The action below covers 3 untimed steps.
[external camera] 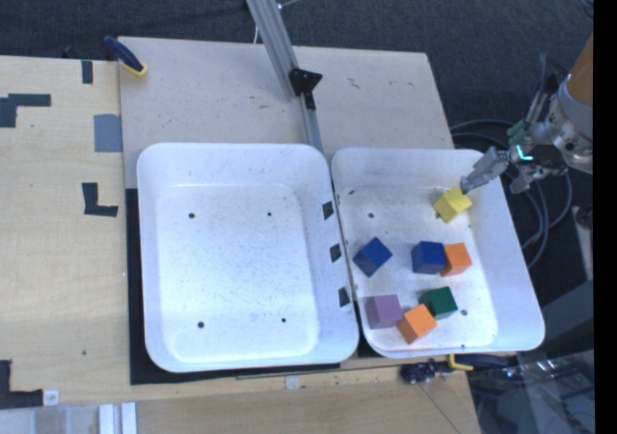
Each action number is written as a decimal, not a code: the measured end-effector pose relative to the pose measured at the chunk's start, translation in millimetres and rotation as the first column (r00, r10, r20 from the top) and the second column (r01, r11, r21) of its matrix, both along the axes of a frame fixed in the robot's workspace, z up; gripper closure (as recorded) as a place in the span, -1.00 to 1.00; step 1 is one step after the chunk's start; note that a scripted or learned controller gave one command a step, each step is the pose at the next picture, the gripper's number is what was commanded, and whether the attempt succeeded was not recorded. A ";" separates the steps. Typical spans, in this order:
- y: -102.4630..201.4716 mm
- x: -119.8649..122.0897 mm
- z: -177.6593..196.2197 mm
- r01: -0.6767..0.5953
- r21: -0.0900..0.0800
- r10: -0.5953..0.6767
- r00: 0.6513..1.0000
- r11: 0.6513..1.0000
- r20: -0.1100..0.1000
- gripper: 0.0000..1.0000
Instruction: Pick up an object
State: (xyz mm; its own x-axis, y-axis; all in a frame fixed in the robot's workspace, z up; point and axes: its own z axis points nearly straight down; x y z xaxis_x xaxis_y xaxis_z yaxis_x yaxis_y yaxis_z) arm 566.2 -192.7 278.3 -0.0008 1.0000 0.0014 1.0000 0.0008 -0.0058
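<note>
Seen from above, the robot's claw [479, 175] hangs at the three o'clock edge of the right bin [501, 326], its dark fingers reaching in toward a yellow block [452, 203]. The fingertips sit just beside the block's upper corner; whether they are spread wide or pinched narrow cannot be told, and nothing is visibly held between them. The yellow block lies tilted in the bin's upper right part, at about two o'clock from the bin's centre. Below it lie a blue block [372, 256] near the centre, a second blue block [428, 257] touching an orange block [456, 257], a green block [442, 301], another orange block [416, 322] and a purple block [383, 310] toward six o'clock. The left bin [154, 172] sits alongside on the pale wooden surface [58, 162].
</note>
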 end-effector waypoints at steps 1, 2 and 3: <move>0.2 0.9 2.7 -0.002 -0.001 0.002 1.000 1.000 0.005 -1.00; 6.0 -4.7 -43.4 -0.001 -0.001 0.001 1.000 1.000 0.000 -1.00; 3.0 2.7 -93.2 -0.001 -0.001 0.001 1.000 1.000 0.000 -1.00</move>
